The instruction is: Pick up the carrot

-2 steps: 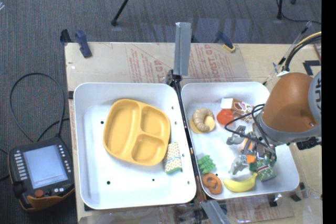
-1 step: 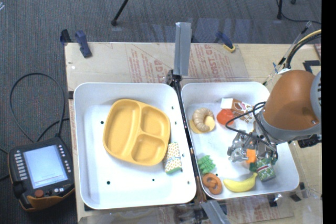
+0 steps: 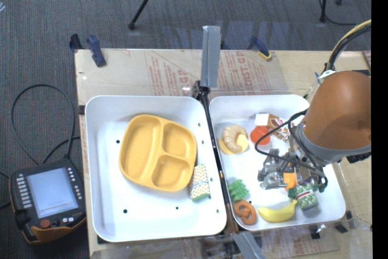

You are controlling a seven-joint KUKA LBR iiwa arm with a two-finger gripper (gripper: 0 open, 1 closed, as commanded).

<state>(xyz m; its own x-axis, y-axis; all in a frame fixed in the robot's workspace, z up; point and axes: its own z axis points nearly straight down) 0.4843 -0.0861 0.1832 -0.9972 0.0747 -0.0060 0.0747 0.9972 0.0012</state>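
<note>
The carrot (image 3: 290,180) is a small orange piece with green leaves at its lower right, lying in the right bin (image 3: 224,107) near its front right. My gripper (image 3: 288,175) is low over the bin, directly over the carrot, and only a bit of orange shows through its metal parts. The arm's orange band and grey wrist (image 3: 337,118) hide the bin's right side.
Close around the carrot are a yellow banana (image 3: 277,213), a green box (image 3: 308,199), a pretzel (image 3: 245,210) and green broccoli (image 3: 238,189). A croissant (image 3: 234,138), a red tomato (image 3: 259,134) and a white cube (image 3: 262,120) lie further back. The left bin (image 3: 100,130) holds a yellow plate (image 3: 159,153) and a patterned pack (image 3: 199,182).
</note>
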